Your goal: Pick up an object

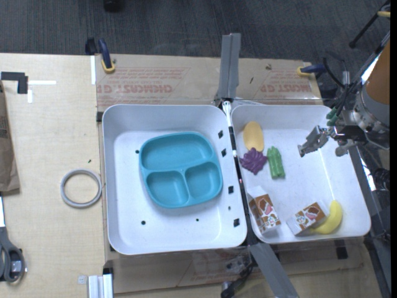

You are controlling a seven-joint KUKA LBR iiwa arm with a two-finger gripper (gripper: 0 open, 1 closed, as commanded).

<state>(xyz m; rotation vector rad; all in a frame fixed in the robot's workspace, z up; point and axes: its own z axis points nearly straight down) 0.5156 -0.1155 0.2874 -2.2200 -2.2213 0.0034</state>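
banana (331,218) near front rim; gripper (312,143) above right bin (298,120).

Bench clutter outside the pickable items

A blue divided tray (181,177) with three compartments lies in the left white bin (118,185), roughly centred; the right white bin (347,185) sits just beside it, the two touching along a shared edge. A grey ring of tape (81,187) lies on the wooden bench (49,129) to the left of the bins, well apart from them. Scissors (10,261) rest near the bench's lower left corner. A brown cardboard sheet (161,79) with reversed red lettering lies behind the bins, held by yellow-and-blue clamps (107,59) at its corners.
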